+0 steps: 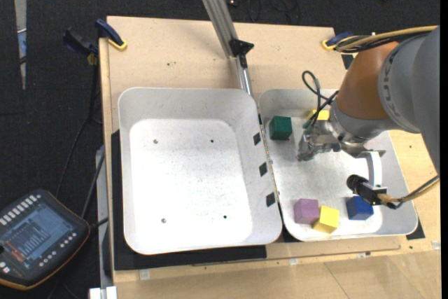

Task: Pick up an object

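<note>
Tool (pixel 306 150) is seen low in the right bin (pixel 392 220), toward its far half; whether it is parted or pressed together cannot be told. Nearest lies the green block (pixel 281 127), just to the left and slightly farther back, squarish, with no long axis to line up on. A short shift leftward is judged sufficient. The purple block (pixel 306 211), yellow block (pixel 326 219) and blue block (pixel 359 208) are clustered at the near edge, well apart from it.

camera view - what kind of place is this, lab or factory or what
Probably a robotics lab: a wooden bench clamped at its corners, two white bins holding toy blocks, and a teach pendant on a dark floor.
</note>
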You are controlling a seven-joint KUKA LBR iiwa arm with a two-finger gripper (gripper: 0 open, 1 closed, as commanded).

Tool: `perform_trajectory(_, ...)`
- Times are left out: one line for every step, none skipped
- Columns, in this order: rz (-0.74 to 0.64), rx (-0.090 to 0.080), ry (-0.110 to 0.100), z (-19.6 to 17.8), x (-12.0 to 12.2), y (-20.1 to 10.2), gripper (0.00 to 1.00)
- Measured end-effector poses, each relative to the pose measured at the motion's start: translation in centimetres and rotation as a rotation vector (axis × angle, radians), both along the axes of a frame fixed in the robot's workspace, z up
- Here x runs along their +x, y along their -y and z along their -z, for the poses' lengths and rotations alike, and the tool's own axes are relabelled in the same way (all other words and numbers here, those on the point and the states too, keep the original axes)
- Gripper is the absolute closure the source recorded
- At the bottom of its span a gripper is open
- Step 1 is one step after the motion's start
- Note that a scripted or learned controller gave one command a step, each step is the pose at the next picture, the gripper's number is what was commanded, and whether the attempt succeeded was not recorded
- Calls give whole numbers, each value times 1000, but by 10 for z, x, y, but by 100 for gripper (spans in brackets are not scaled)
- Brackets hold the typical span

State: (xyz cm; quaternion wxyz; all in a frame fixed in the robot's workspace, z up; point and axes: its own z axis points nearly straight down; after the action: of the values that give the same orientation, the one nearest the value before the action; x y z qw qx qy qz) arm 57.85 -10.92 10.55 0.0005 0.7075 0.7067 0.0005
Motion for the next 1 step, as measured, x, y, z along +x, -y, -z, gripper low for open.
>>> perform_trajectory(-3,-2,5,-58,10,3,100)
